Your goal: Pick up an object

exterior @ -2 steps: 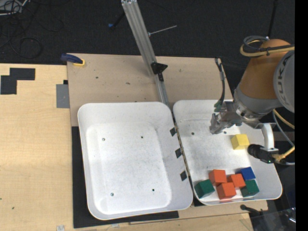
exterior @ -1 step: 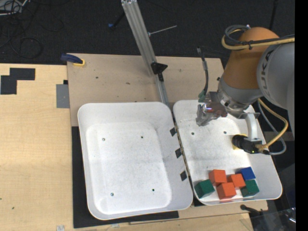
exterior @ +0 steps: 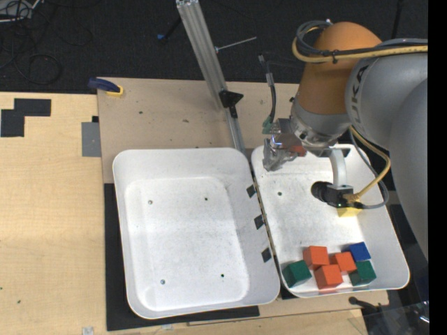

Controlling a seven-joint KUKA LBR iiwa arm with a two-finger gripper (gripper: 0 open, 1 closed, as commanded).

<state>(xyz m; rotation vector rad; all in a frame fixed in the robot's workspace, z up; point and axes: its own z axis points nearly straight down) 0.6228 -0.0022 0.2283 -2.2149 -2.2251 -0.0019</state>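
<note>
Over right bin (exterior: 391,271), end effector (exterior: 278,153) hovers

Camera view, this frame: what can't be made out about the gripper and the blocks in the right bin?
- Gripper: small and blurred against the right bin; its state can't be told, nor whether it touches the bin floor.
- Yellow block: partly covered by a dark part and cable of the arm, so its full shape is hidden.
- Block pile: blocks overlap, so an exact count and which ones are stacked is unclear.
- Arm: cut off by the right edge.
</note>
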